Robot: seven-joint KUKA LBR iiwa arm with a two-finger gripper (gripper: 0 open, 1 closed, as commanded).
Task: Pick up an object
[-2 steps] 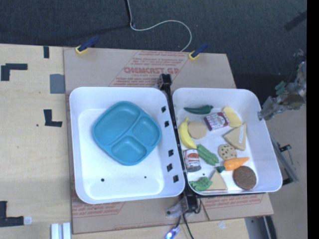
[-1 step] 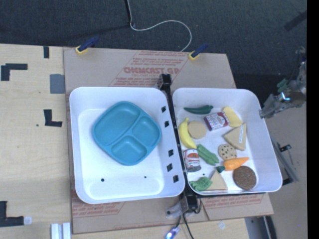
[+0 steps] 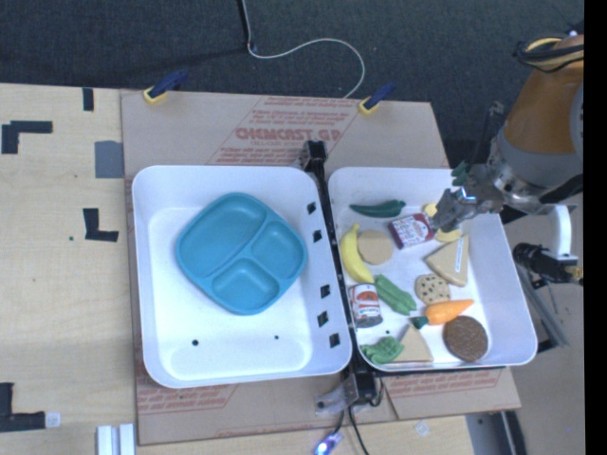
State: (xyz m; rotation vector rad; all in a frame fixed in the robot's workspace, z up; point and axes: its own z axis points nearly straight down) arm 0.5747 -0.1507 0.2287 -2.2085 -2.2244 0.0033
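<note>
The gripper (image 3: pixel 448 207) is hanging over the right bin (image 3: pixel 517 301), by a small red and white packet (image 3: pixel 412 229) lying among toy foods. I cannot tell how wide it is opening; the tips are looking blurry.

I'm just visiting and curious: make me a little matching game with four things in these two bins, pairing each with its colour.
Things:
1. Divided plate
2. Banana
3. Carrot
4. Chili pepper

Colours:
A. Orange
B. Green
C. Light blue
D. Yellow

Pairs: 1-C, 2-D, 3-A, 4-B. The plate lies in the left bin; the other three lie in the right bin.
</note>
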